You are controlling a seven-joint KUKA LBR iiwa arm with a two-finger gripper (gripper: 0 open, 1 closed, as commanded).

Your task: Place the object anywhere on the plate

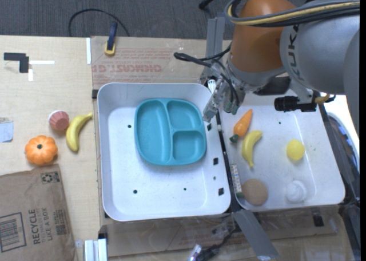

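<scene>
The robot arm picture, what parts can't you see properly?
- Gripper: its fingers are tiny and dark in the camera view, tangled among cables, so open or shut cannot be told.
- White object in the right bin: white on white and washed out by glare, so what it is stays unclear.
- Right bin's far corner: covered by the arm's orange band.
- Cardboard box: cut off by the left and bottom edges.

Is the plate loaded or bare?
Bare. The plate shows plain blue in all three compartments; carrot and banana lie in the other bin.
</scene>
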